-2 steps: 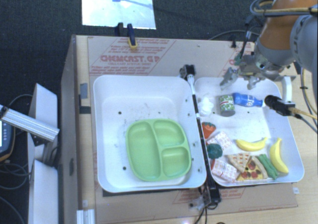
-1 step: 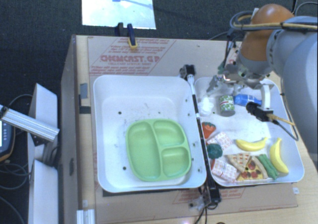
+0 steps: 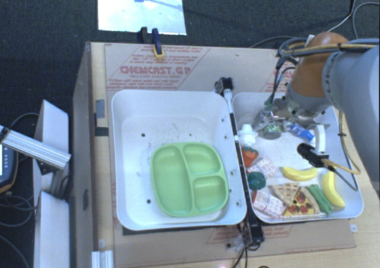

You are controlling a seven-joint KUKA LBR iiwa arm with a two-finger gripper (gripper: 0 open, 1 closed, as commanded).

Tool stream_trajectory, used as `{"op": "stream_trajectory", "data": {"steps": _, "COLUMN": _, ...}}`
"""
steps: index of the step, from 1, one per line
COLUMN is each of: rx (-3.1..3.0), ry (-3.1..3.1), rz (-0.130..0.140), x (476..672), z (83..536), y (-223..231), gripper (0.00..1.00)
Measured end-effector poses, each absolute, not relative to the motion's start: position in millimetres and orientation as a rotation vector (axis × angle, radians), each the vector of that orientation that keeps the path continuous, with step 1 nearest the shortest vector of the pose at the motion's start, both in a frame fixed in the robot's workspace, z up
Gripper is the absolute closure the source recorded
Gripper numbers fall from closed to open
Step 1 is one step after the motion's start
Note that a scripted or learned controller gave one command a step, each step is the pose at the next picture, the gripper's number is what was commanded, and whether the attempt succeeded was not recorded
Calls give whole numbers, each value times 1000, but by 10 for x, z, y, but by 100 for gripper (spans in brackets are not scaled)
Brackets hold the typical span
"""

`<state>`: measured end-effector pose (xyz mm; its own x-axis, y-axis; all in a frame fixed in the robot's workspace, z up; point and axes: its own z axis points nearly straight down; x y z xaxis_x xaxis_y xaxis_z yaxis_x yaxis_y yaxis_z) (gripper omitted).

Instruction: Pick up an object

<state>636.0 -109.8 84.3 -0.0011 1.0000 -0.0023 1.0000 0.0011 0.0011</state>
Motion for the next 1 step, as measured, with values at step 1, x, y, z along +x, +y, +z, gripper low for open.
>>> {"op": "stream_trajectory", "data": {"steps": 1, "rx": 2216, "ry": 2221, "rz": 3, "x": 6373, "z": 958, "y": -1091, "gripper": 100}}
